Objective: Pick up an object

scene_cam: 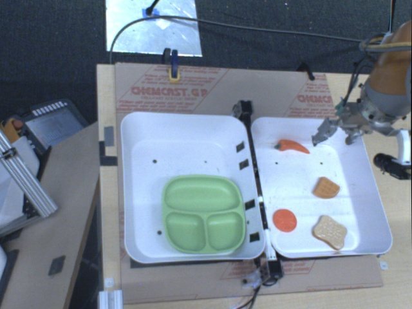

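**Tool poised above the far end of the right bin, nothing picked yet**

Nearest the camera, in the left bin [138, 172], a green divided plate [204, 212] lies flat toward the front, well away from anything the arm can reach for just now. Across the divider, the right bin [367, 192] holds the candidates, spread apart so that each could be taken without bumping a neighbour. At the front sit a pale slice of bread [330, 232] and a round red-orange disc [284, 220]. Just behind the bread lies a smaller toast-coloured piece [326, 188]. Farther back, near the bin's far wall, an orange carrot [293, 147] lies on its side.

Beyond that, the arm [389, 76] reaches in from the right, and its tool [337, 131] hangs over the far right part of the bin, just beside the carrot. Two dark prongs appear spread apart, with nothing between them. The carrot seems the likeliest target, being closest. Both bins rest on a cardboard sheet [212, 89] over the worktop [103, 108].
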`<state>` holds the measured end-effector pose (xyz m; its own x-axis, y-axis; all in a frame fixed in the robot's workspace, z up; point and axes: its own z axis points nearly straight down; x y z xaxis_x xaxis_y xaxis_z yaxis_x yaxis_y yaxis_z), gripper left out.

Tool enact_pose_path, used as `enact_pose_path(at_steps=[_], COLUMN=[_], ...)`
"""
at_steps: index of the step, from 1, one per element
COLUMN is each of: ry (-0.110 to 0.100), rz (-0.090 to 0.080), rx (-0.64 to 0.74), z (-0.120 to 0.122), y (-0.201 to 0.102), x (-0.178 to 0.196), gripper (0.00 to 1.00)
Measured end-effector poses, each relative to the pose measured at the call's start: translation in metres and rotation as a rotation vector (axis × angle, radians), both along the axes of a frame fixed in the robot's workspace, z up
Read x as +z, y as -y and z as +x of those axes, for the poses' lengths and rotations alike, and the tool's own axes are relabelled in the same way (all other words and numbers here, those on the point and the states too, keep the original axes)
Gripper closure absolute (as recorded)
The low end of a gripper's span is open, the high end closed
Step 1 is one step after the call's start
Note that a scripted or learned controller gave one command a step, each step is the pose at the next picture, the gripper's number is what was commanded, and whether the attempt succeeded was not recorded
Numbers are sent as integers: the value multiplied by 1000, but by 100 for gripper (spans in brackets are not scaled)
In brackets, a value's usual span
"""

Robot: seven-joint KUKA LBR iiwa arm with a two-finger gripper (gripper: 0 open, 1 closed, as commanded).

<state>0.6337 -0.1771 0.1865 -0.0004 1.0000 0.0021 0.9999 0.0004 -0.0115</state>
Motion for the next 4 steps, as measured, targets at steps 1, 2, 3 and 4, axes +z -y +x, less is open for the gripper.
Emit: enact_pose_path(at_steps=[1, 2, 3, 4], ry=[13, 12, 11, 12], rz=[-2, -3, -2, -3], rx=[3, 1, 2, 4], z=[3, 1, 2, 3], y=[-1, 5, 4, 4], x=[9, -34, -75, -102], gripper=[0, 0, 0, 0])
